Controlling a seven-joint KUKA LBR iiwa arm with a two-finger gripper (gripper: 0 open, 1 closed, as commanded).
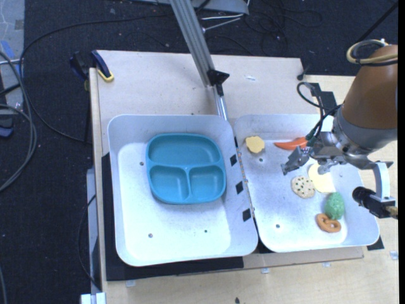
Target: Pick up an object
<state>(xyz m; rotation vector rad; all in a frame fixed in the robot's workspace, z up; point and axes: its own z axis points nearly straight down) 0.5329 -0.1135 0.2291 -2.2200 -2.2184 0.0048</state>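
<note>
Toy food pieces lie in the right bin point(278, 230), with the gripper point(304, 160) low among them.

A yellow piece point(255, 145) sits near the bin's left wall, an orange carrot-like piece point(288, 144) just right of it, a chocolate-chip cookie point(303, 187) beside a pale yellow slice point(323, 182), then a green broccoli-like piece point(334, 205) touching a pretzel point(328, 223). The gripper hangs between carrot and cookie; whether its fingers are spread or closed cannot be told, and nothing shows between them. The left bin point(126, 233) holds a blue divided plate point(186, 168).
</note>
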